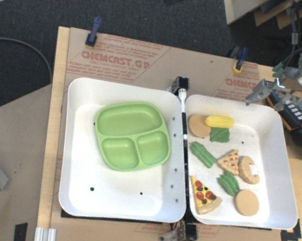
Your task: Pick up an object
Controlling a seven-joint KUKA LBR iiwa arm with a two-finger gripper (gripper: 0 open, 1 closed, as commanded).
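Camera view looks down on the table (150,54), a brown board carrying two shallow white bins, and the gripper (266,91) hangs at the upper right, just beyond the far rim of the right-hand white bin (285,167), with nothing between its fingers; whether it is parted or closed, I cannot tell from here. All the candidates sit in that right bin: a yellow toy corn cob (219,121) touching a round tan cookie (198,126), a dark green leafy piece (220,135) just below the corn, a green pea pod (201,153), a small pizza slice (230,161) against a bitten brown-and-cream doughnut (249,171), another green pod (228,184), a second tan cookie (247,203) and a larger pepperoni pizza slice (205,195) by the near wall. The left-hand white bin (73,178) holds a light green three-compartment plastic tray (131,135). Judging the approach, nothing is picked yet, and the smart call looks like the corn cob: nearest the gripper, raised and rounded, so closing across its short width should bite well. The flat cookies and pizza slices look harder to catch, and the crowded middle risks nudging neighbours. On the board, red lettering reads "CHEMCAST", repeated near the right; smaller print is too fine to read.
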